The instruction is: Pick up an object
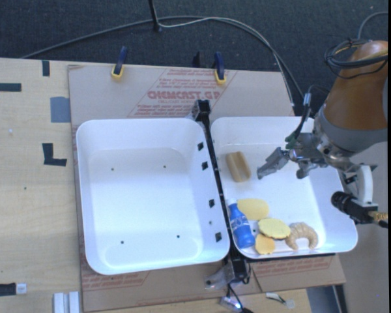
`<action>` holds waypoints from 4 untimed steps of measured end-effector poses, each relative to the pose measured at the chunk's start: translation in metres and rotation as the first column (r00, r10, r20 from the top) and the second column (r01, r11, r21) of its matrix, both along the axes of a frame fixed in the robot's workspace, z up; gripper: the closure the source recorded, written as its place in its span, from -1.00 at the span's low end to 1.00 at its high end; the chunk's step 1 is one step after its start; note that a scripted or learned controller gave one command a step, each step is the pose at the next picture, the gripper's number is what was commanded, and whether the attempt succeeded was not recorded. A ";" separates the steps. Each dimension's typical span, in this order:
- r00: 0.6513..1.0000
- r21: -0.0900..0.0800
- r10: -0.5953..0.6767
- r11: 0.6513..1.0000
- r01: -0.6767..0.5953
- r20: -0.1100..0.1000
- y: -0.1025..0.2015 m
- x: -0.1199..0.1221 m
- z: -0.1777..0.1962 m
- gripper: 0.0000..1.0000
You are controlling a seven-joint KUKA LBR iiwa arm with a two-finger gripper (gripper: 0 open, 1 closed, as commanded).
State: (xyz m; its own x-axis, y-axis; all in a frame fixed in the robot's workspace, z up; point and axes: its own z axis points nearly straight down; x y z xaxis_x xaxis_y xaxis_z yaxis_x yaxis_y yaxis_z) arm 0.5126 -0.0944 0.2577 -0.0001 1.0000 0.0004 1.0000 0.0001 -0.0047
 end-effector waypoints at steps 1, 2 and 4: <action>1.000 0.000 0.000 1.000 0.000 0.004 0.000 0.001 0.002 -1.00; 1.000 0.000 0.001 1.000 -0.001 0.000 0.008 0.003 -0.045 -1.00; 1.000 0.000 0.000 1.000 0.000 0.001 -0.002 -0.001 -0.145 -1.00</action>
